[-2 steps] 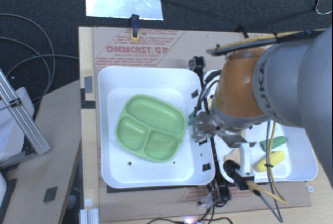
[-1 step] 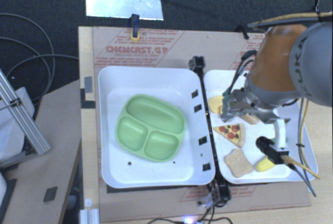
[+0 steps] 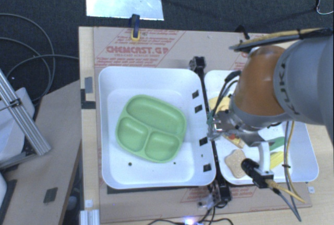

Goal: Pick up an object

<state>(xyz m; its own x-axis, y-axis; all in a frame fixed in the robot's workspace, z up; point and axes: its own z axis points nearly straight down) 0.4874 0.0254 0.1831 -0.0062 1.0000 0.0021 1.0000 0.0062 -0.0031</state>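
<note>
Arm (image 3: 292,78): smooth grey casing with a glossy orange band, reaching in from the right over the right bin (image 3: 310,158).
Gripper (image 3: 219,127): low over the right bin's left edge; its state cannot be told.
Objects: a tan, rounded, bread-like piece (image 3: 236,161) near the bin's near-left corner; yellow and green bits beside it, partly hidden.
Left bin (image 3: 112,88): shallow white plastic, holding a matte green three-compartment plate (image 3: 151,127).
</note>
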